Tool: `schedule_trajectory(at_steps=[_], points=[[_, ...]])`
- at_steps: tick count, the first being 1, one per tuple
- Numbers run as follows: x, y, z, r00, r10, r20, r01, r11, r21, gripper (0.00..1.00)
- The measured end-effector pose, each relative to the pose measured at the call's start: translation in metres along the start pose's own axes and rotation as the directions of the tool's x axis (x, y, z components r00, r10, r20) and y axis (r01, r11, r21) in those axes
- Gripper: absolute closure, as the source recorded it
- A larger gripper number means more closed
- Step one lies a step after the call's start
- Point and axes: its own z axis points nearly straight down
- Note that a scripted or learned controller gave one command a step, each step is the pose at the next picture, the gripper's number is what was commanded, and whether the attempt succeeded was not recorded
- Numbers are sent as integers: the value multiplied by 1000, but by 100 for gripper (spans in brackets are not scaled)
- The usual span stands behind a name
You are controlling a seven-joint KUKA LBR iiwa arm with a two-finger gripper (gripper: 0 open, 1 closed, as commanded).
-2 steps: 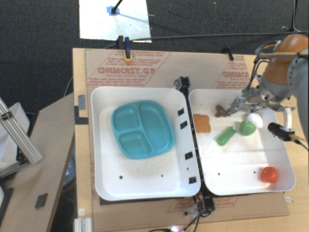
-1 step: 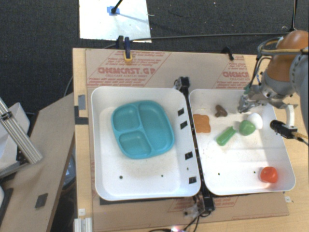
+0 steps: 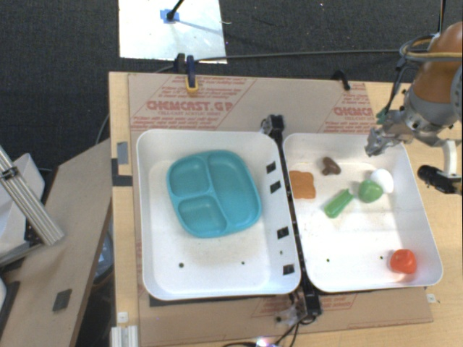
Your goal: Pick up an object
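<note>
The right bin (image 3: 405,226) holds several small objects: a brown lump (image 3: 330,166), an orange flat piece (image 3: 302,185), a green cylinder (image 3: 337,203), a green and white rounded item (image 3: 375,186), and a red-orange ball (image 3: 403,261) near the front right corner. My gripper (image 3: 377,143) hangs over the far right part of this bin, above and slightly behind the green and white item. Nothing shows between its fingers.
The left bin (image 3: 155,215) holds a teal sectioned plate (image 3: 213,192). A black divider with clips (image 3: 282,194) runs between the bins. A blue and yellow clamp (image 3: 190,73) sits at the bench's back edge, below a white sheet (image 3: 170,20).
</note>
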Motion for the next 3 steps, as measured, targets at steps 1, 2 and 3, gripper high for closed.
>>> schedule_trajectory(at_steps=[1,2,3], points=[[10,2,-51,1000,0,-1,0,1000,2,100],[10,3,-103,1000,-1,0,1,1000,1,100],[68,-3,-95,1000,-2,-2,2,1000,5,100]])
